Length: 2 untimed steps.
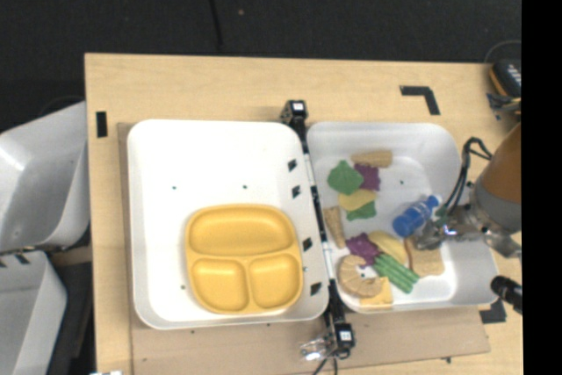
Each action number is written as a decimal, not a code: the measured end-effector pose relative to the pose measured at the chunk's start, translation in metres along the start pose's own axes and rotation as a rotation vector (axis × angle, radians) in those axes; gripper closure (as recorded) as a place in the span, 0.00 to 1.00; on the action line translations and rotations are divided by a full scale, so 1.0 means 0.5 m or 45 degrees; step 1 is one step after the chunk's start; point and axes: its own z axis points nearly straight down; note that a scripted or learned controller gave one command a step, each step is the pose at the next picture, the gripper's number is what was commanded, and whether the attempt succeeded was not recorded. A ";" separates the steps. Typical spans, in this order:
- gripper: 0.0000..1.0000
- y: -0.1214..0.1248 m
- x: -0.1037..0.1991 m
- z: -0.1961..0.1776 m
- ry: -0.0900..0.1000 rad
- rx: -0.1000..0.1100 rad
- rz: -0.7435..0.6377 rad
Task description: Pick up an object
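Grey arm's two-finger gripper (432, 234) low in right white bin (439, 139), beside blue plastic toy (413, 218); grip state unreadable; approach step, next needs closing squarely on one piece, then lift.

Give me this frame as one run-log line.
arm: over right bin | pincer: beside blue toy | grasp: unconfirmed | yellow tray: left bin

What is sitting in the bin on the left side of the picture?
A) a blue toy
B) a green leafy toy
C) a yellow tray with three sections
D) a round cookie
C: the yellow tray, split into three compartments, lies in the left bin; the blue toy and the other small toys are in the right bin.
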 end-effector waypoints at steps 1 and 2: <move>1.00 -0.016 0.162 -0.126 0.006 0.002 -0.008; 1.00 -0.019 0.173 0.010 0.001 0.006 0.004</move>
